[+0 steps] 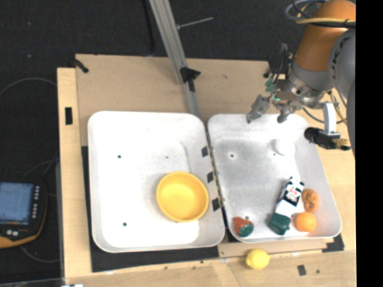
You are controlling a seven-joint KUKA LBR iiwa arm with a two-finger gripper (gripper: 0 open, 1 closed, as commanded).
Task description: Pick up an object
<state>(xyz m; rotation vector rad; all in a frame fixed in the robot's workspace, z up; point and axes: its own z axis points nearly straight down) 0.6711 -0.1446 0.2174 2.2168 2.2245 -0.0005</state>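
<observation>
My gripper [265, 115] hangs above the far edge of the right bin [251, 160], its two fingers spread open with nothing between them. The objects lie well away from it at the bin's near right corner: a black-and-white carton [291, 195], a dark green block [279, 223], an orange ball [306, 222], a brownish lump [310, 199] and a red-and-green toy [242, 225]. In the left bin [119, 160] sits a yellow bowl [182, 196].
A yellow lemon-like ball [257, 259] rests on the bench outside the right bin's near edge. A grey metal pole [173, 46] slants up from between the bins' far ends. A handheld pendant [18, 211] lies off the bench at the left.
</observation>
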